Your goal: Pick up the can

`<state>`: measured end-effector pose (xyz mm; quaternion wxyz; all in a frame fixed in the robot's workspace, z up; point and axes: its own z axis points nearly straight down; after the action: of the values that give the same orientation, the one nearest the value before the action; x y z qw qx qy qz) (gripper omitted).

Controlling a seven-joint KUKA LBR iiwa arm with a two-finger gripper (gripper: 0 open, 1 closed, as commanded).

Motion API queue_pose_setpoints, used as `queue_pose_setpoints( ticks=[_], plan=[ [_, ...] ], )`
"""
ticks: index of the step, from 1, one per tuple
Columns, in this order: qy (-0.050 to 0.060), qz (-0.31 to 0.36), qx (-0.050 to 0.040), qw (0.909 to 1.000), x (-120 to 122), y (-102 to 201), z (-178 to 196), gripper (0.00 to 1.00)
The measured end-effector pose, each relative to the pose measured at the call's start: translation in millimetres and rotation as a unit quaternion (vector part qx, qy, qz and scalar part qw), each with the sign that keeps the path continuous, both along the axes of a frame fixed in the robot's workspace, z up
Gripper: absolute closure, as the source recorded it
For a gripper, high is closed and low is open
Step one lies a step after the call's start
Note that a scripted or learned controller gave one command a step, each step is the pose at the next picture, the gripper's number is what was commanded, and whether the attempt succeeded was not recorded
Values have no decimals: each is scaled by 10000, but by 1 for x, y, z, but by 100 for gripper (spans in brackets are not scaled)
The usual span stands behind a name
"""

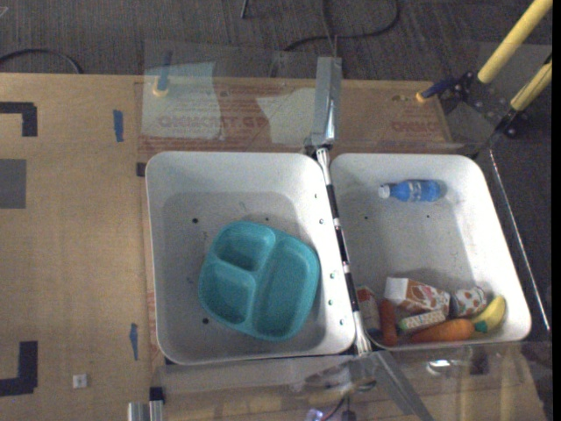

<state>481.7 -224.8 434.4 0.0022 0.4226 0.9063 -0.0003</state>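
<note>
The small white can with red markings, as best it can be made out, is lying in the crowded near corner of the right-hand shallow white bin. It is pressing against a yellow banana on one side and a white and red printed carton on the other, with an orange carrot just in front. Nothing is lifting it or touching it from above, so the pick is looking not yet begun: the approach, the closing and the lift are all remaining. Whether the pincer is apart or together cannot be told here, and neither can the arm's pose; places relative to the pincer are therefore not being given. A blue plastic bottle is lying well apart at the bin's far side, and a teal divided plastic plate is sitting in the left-hand white bin. Judging by the clutter, the neighbours are likely crowding any grasp.
</note>
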Motion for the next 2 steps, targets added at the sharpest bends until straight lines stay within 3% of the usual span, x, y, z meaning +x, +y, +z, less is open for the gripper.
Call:
queue_pose_setpoints(
  ticks=[1,2],
  plan=[
    [-2,68,0,10000,96,1,0,100],
    [20,130,10,9999,0,0,0,100]
  ],
)
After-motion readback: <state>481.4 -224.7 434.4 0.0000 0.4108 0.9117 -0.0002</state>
